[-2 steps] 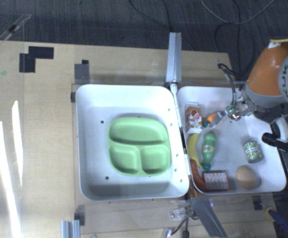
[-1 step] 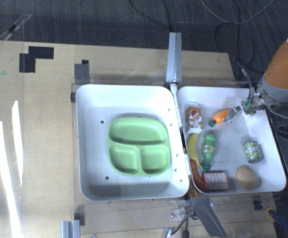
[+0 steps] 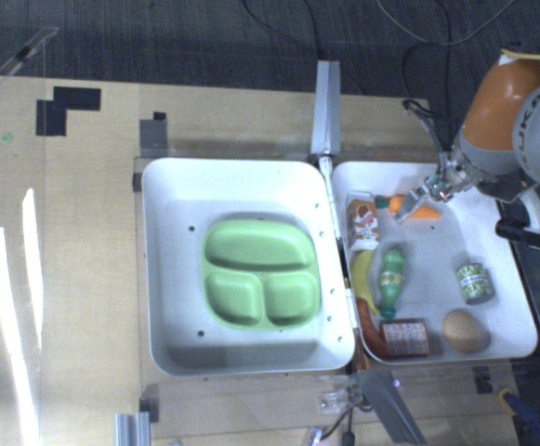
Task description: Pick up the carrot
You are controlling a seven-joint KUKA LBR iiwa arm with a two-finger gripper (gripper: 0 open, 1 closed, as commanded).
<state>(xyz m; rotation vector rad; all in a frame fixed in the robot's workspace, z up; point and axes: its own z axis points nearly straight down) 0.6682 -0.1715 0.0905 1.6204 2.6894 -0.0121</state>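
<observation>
Directly beneath gripper (image 3: 434,190): carrot (image 3: 416,210), touching fingertips, long axis roughly level, pointing left toward ketchup bottle (image 3: 363,222). Finger spread: cannot tell. Grasp unconfirmed.

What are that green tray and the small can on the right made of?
The green tray looks like moulded plastic: one even matte colour, with rounded compartments. The can seems to be metal with a printed label, or a plastic toy copy; it is too small to tell.

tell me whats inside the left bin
The left bin holds one thing: a green divided tray with three compartments, lying flat near the middle. The compartments look bare. Whatever is beneath the tray is covered and cannot be seen.
</observation>
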